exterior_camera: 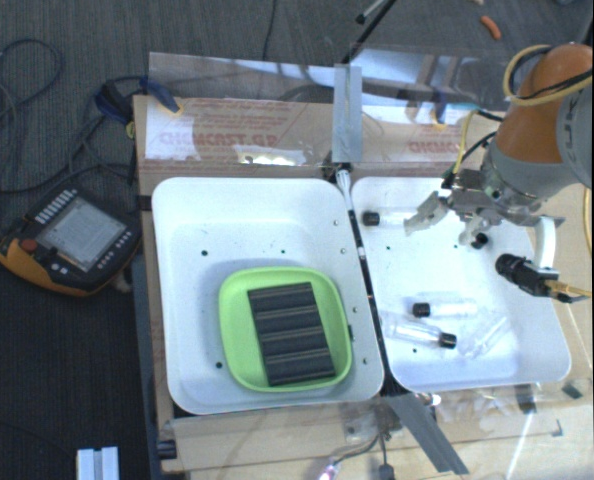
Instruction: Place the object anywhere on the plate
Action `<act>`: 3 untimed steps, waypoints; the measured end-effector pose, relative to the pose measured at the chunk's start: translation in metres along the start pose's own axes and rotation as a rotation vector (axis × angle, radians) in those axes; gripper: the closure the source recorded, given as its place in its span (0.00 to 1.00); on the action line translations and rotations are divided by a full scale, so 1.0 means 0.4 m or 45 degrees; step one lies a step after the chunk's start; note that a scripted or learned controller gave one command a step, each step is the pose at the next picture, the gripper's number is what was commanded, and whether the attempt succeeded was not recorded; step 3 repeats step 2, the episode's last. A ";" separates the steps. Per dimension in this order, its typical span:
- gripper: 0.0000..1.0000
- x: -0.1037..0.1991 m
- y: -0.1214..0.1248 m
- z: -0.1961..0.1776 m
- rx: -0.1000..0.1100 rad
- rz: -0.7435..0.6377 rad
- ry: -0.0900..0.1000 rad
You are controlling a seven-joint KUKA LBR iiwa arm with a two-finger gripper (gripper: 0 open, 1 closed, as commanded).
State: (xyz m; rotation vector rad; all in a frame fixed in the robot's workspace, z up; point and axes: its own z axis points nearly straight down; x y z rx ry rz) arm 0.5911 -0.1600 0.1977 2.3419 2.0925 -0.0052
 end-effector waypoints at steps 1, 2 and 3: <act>0.00 0.040 -0.081 -0.163 0.000 -0.269 0.001; 0.00 0.098 -0.007 -0.189 -0.003 -0.423 0.000; 0.00 0.098 -0.007 -0.189 -0.003 -0.423 0.000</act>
